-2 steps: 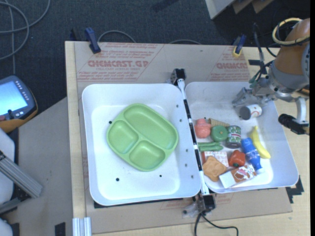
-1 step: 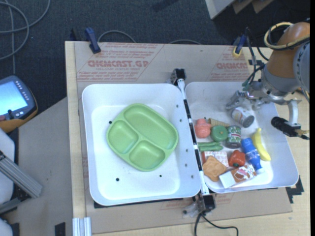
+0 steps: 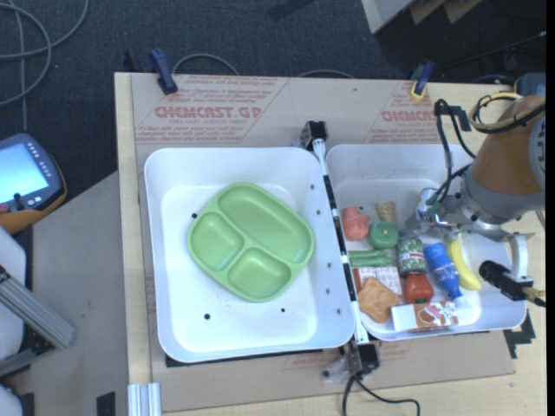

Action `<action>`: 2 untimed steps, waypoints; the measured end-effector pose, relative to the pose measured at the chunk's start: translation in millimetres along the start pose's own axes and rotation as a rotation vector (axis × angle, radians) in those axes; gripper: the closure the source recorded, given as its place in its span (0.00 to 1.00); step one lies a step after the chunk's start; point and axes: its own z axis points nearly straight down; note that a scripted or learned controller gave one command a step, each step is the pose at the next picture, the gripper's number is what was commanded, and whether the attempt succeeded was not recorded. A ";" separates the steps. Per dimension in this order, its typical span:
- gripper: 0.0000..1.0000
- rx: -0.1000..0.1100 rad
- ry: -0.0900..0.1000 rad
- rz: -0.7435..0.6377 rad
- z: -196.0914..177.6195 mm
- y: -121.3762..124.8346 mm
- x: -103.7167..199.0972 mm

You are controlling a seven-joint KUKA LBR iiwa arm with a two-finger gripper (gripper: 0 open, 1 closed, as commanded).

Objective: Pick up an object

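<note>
Green divided plate (image 3: 251,241) sits alone in the left bin (image 3: 173,319), tilted corner-on; it looks like a drop target, not a pick. All candidates are packed along the right bin's (image 3: 381,159) left and front side: pink item (image 3: 354,224), green round piece (image 3: 383,233), tan piece (image 3: 385,208), green bottle with red base (image 3: 411,267), blue bottle (image 3: 443,269), banana (image 3: 464,265), orange lump (image 3: 375,298), flat cards (image 3: 425,316). They touch each other, so a clean two-finger grasp looks hard. Gripper (image 3: 431,216) hangs at the arm's (image 3: 507,167) wrist end, low over the bin just beside the bottles; can't tell how wide it stands, or whether it grips anything. My read: approach phase, nothing visibly lifted. Neighbour snagging is the risk.
</note>
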 end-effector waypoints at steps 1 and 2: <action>0.00 -0.009 -0.002 -0.004 -0.1 -37.4 35.3; 1.00 -0.011 -0.004 -0.001 -11.2 -37.9 34.6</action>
